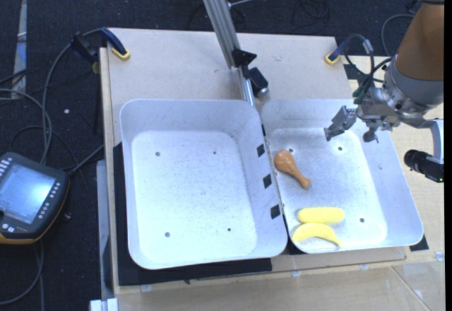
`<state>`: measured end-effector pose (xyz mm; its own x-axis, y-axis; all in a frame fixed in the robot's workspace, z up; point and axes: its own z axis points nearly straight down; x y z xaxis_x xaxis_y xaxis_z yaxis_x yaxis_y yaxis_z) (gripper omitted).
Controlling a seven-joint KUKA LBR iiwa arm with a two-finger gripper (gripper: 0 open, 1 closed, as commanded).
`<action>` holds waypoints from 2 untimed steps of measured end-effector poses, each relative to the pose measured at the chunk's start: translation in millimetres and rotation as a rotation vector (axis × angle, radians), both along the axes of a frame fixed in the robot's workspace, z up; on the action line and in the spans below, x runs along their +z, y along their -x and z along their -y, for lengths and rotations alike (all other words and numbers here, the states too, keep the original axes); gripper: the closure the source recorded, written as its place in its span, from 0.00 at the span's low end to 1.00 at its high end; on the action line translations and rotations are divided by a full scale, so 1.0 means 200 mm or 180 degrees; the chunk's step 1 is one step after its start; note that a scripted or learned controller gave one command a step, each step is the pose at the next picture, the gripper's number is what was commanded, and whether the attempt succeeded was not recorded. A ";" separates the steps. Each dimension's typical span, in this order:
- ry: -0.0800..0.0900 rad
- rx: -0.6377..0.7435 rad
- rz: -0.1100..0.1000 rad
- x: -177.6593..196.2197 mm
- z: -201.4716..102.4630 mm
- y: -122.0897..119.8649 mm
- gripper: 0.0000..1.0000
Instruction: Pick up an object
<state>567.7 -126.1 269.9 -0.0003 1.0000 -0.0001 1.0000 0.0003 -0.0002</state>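
Observation:
In the right bin lie three objects. An orange-brown toy drumstick rests near the bin's left wall. At the front lie a yellow oblong piece and a yellow banana just below it, almost touching. My gripper hangs above the back right part of this bin, fingers spread open with nothing between them. It is to the right of and behind the drumstick, well apart from it.
The left bin stands beside the right one, sharing a raised middle wall with black clips. A slanted metal camera pole rises from behind the bins. Yellow clamps sit at the bench's back corners.

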 end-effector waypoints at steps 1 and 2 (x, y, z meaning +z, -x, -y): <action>-0.0002 0.0000 -0.0014 -0.27 -0.02 0.05 0.00; -0.0002 0.0000 -0.0012 -0.50 -0.03 0.09 0.00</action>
<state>549.5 -119.3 169.9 -0.0003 1.0000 0.0005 1.0000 0.0003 -0.0041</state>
